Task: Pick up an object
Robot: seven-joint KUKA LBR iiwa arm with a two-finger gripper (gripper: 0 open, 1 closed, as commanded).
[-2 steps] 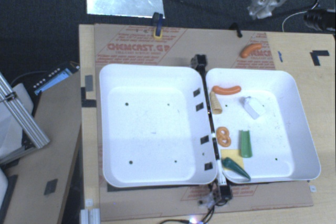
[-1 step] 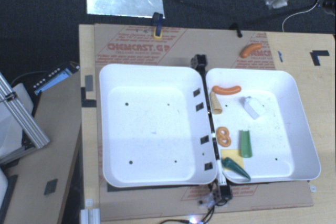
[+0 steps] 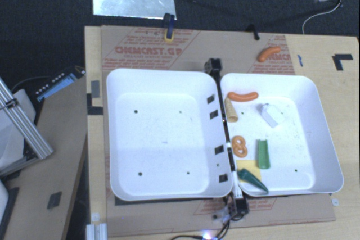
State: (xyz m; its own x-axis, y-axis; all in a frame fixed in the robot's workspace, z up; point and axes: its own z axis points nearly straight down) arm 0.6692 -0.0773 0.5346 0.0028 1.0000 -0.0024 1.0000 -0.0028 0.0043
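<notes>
Cardboard bench sheet point(image 3: 147, 49) printed "CHEMCAST GP", mirrored.

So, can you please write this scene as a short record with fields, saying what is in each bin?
right bin: orange sausage, corn cob, white block, pretzel, green block, yellow square, dark green pepper
left bin: bare white floor
outside the bins: second sausage on the board behind the right bin
clamp: back edge of the board
</notes>
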